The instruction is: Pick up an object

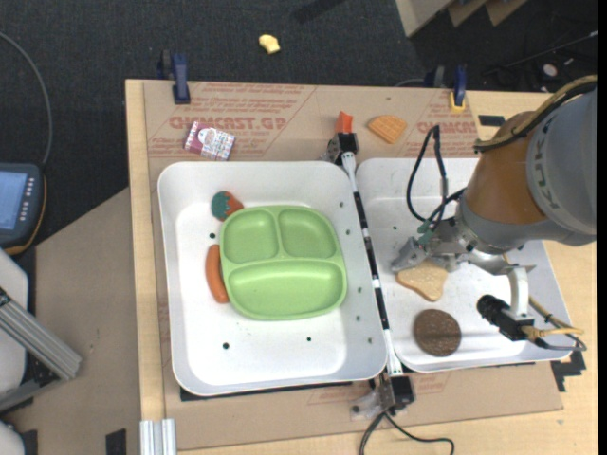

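Brown disc (437, 332) lower right bin; fingers (424, 254) above toast (423, 281), state unclear.

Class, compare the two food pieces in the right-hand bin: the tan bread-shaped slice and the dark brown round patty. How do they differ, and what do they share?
The tan bread-shaped slice is pale with an uneven outline; the dark brown round patty is much darker and circular. The slice lies just beneath the arm's tool; the patty lies apart from it, nearer the bin's front edge. Both lie flat in the right white bin.

We see the green tray (282, 261) filling the left bin (180, 282), open floor along its near edge; toast slice (423, 281) and brown disc (437, 332) crowding the right bin (379, 192), open floor at its far left
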Tool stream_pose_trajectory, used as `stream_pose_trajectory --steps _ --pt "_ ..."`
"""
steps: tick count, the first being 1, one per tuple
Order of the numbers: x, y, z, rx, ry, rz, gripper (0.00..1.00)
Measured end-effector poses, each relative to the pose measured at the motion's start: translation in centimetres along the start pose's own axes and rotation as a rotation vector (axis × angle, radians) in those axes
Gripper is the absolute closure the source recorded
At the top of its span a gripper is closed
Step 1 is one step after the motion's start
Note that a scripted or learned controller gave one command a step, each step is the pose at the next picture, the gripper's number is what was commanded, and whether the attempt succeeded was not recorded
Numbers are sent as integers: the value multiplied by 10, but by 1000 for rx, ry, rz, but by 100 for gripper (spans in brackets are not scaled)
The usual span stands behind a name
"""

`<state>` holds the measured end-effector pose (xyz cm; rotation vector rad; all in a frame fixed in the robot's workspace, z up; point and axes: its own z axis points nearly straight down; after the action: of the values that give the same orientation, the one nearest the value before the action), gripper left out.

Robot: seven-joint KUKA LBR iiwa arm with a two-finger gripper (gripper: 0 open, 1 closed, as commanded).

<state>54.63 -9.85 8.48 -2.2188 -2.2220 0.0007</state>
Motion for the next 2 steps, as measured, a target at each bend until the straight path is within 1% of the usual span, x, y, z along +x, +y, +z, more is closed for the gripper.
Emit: stream_pose_trajectory --steps 1,2 --pt "-54 94 -1 -12 -6 0 0" --pt "-15 6 1 7 3 2 0"
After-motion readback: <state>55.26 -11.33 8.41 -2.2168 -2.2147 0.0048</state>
